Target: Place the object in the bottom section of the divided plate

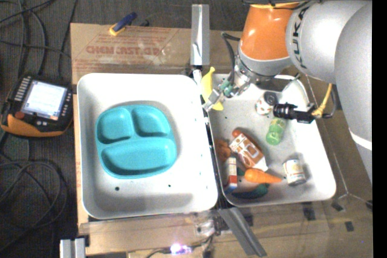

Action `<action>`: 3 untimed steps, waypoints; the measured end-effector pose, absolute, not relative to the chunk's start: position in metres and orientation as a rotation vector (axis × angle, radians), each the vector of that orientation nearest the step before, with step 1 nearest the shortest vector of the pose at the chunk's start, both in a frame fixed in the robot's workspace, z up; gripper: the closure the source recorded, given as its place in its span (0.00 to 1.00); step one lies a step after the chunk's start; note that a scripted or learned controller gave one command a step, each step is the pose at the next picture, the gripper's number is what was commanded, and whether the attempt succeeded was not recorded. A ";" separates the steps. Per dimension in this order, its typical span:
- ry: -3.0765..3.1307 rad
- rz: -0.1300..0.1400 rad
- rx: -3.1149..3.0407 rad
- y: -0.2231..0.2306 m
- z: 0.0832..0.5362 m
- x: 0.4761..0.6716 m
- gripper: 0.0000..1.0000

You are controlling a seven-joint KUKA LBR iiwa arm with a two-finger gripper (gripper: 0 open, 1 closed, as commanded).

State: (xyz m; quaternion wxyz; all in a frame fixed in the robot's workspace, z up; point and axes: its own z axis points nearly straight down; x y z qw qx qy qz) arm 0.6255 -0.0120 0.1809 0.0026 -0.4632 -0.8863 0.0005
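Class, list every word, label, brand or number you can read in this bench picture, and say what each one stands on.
"KUKA", partly seen, running vertically on the grey arm.
Red print on the cardboard sheet behind the left bin: too blurred to read.
Screen of the handheld control pendant on the floor: too small to read.
Labels on the brown packet and the small can in the right bin: too small to read.
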 end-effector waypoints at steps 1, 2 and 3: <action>-2.943 0.002 -1.082 0.064 0.181 0.547 1.00; -2.927 0.003 -1.126 0.130 0.170 0.556 1.00; -2.926 0.003 -1.128 0.129 0.170 0.557 0.00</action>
